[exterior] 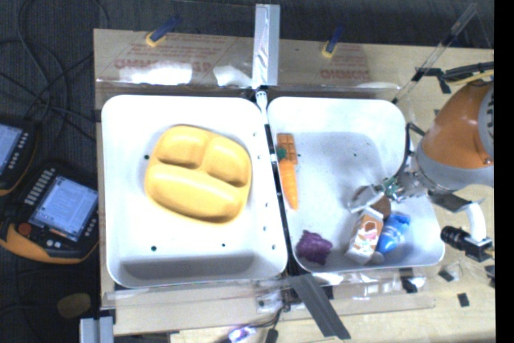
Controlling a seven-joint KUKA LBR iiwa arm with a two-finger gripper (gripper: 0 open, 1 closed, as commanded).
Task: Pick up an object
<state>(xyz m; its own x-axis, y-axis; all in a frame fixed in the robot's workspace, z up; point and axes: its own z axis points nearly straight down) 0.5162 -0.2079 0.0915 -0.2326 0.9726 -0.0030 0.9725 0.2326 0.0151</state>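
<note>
The right bin holds several objects. An orange carrot lies along its left wall. A purple bunch of grapes sits near the front edge. A small white and red carton stands next to a blue bottle at the front right. My gripper reaches in from the right under the orange-banded wrist. It sits just above and behind the carton's top, close to the carton and the bottle. Nothing is visibly held.
The left bin holds a large yellow moulded tray. A metal post stands behind the divide between the bins. Handheld controllers and cables lie on the floor at the left.
</note>
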